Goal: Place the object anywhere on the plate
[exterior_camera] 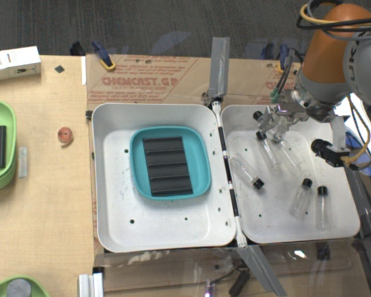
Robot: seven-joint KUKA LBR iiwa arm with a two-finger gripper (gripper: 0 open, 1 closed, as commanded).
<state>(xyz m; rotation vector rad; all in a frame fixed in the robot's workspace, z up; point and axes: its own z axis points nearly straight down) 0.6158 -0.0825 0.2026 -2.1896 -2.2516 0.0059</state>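
Two white bins sit side by side: the left bin (111, 228) holds one teal plate (170, 163) with a dark ribbed block (167, 166) lying on it, and the right bin (334, 228) holds clear vials with black caps. Four can be counted: one (247, 173) at centre-left, one (267, 147) just below the gripper (273, 127), and two (302, 198) (322, 206) at lower right. At the upper right of the frame, the gripper hovers over the right bin's upper part; whether it is parted or closed cannot be told.
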